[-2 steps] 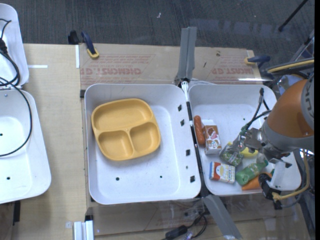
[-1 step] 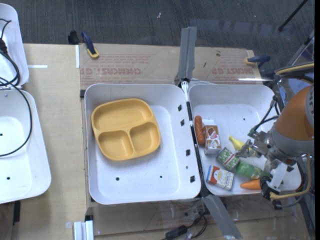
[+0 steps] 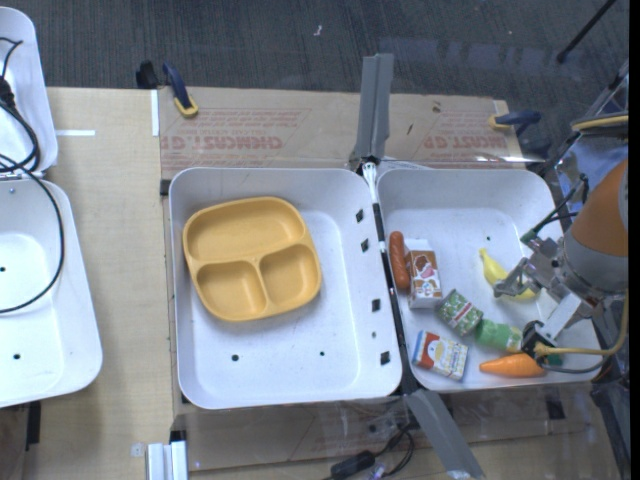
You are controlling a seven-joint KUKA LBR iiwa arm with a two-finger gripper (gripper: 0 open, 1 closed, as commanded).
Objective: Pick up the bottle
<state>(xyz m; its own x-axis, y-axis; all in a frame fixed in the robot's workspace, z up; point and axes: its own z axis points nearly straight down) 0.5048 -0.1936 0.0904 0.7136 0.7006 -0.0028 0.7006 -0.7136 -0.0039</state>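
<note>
The green bottle (image 3: 478,323) lies on its side in the right bin (image 3: 450,203), near the front, its labelled end pointing up-left. My gripper (image 3: 516,285) hangs at the bin's right side, right over the lower end of a yellow banana (image 3: 492,267). It is up and to the right of the bottle and apart from it. Nothing shows in its grasp.
Also in the right bin: a red sausage (image 3: 398,258), a small carton (image 3: 425,276), a second carton (image 3: 441,355) at the front and an orange carrot (image 3: 512,366) just beside the bottle. The left bin (image 3: 200,368) holds a yellow divided tray (image 3: 251,257).
</note>
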